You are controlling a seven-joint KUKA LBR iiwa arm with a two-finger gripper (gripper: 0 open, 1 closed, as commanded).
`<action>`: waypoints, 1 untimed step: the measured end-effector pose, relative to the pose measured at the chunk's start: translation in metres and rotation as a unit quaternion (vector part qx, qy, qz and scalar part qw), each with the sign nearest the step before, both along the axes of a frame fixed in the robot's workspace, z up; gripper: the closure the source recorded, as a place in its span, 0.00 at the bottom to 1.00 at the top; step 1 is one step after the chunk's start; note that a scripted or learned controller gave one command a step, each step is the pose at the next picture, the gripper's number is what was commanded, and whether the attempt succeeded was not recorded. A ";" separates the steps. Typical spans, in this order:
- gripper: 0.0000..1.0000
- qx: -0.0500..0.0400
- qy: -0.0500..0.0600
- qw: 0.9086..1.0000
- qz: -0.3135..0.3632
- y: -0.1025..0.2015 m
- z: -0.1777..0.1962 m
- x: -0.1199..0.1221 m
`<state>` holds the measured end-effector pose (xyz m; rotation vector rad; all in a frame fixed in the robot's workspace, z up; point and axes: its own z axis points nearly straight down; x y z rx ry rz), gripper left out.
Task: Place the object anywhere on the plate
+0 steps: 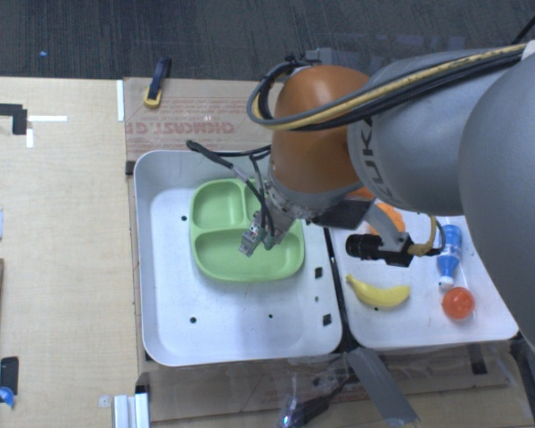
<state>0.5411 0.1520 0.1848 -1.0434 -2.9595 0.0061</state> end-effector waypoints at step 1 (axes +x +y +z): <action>1.00 0.000 -0.001 1.000 0.008 -0.064 0.064 0.012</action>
